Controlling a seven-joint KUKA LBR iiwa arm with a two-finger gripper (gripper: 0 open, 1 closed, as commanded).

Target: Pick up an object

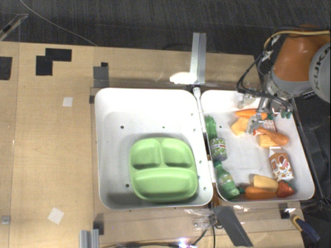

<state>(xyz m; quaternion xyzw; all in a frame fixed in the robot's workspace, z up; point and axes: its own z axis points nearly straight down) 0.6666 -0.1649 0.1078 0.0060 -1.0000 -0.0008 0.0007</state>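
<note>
Arm (302, 61) enters from the right of the camera view, orange band above the wrist, and its gripper (260, 119) hangs low over the upper part of the right bin (309, 177), right among a cluster of orange pieces. Jaws: the metal tips sit against or just above those pieces, but the view is too cluttered there to say whether they are released or clenched, so cannot tell. Nothing is visibly lifted off the bin floor, so judged status: the pick is not done; at best the arm is at the reach or close-on-target step. Likely target is the orange carrot-like piece (272, 137) just beside the tips, or the paler orange wedge (239, 126) to its left; a further orange strip (246, 113) lies near the back wall. Other candidates lie well apart from the gripper: a green bottle (217, 148) along the divider side, a second green bottle (226, 182) below it, a small printed carton (281, 165), a yellow block (264, 181), an orange vegetable (261, 192) and a red piece (285, 189) at the front edge. Left bin (111, 112) carries a green divided tray (164, 168), untouched. Both bins rest on the wooden counter (46, 154). Left to do, as judged: secure a grip, raise the piece clear of the bin.
</note>
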